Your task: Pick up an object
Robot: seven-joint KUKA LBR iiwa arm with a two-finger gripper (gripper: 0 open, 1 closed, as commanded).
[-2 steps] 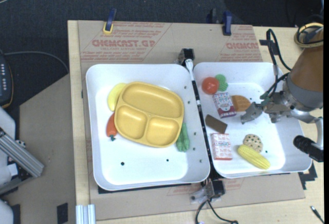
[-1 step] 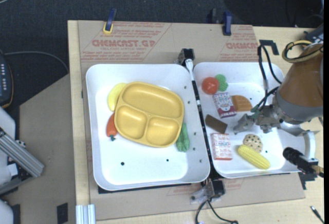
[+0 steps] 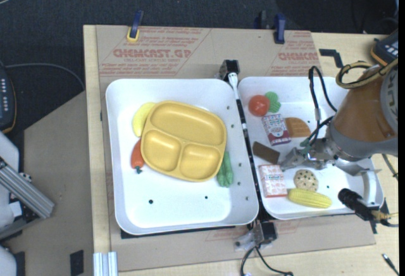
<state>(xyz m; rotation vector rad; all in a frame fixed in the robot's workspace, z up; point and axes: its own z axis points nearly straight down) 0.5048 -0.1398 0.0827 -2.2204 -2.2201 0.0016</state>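
The right bin [image 3: 288, 83] holds a red tomato [image 3: 258, 105], a green piece [image 3: 273, 100], a small red-and-white carton [image 3: 276, 128], a brown bread roll [image 3: 297, 127], a dark brown bar [image 3: 266, 152], a pink packet [image 3: 272, 180], a cookie [image 3: 305, 179] and a yellow corn cob [image 3: 309, 199]. My gripper [image 3: 302, 157] hangs low over the middle of this bin, just above the cookie and to the right of the brown bar. Nothing is visibly held in it.
The left bin [image 3: 171, 208] carries a yellow divided plate [image 3: 183, 140], with a yellow banana-like piece [image 3: 142, 118] and an orange-red pepper [image 3: 137, 157] at its left and a green item [image 3: 225, 170] at its right. Black cables [image 3: 314, 94] loop over the right bin's far side.
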